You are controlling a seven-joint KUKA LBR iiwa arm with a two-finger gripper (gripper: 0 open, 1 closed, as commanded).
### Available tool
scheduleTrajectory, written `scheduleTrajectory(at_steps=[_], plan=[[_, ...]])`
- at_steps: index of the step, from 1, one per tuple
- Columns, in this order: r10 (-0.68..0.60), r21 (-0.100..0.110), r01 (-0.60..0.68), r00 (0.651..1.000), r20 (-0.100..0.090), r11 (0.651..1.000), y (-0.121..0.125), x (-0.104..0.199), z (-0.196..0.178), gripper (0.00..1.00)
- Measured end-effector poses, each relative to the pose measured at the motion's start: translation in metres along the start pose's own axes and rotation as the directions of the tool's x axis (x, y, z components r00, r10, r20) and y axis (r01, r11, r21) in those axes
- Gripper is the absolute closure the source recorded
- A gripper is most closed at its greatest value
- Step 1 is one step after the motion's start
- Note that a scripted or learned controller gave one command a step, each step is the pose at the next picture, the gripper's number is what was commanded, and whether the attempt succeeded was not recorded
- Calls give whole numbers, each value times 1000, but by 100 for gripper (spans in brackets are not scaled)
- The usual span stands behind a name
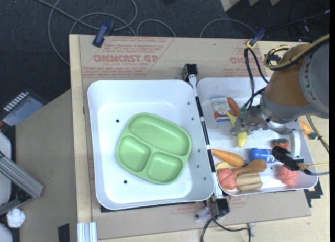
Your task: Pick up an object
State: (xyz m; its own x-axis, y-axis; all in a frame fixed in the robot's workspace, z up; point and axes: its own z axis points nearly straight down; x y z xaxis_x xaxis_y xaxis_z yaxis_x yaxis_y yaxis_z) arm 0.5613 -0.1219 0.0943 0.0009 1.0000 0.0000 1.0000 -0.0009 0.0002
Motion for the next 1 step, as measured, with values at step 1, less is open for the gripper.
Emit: scheduleTrajectory(at_steps=[1], plan=[[-3, -1, 3, 1000, -1, 1000, -28, 103, -91, 100]])
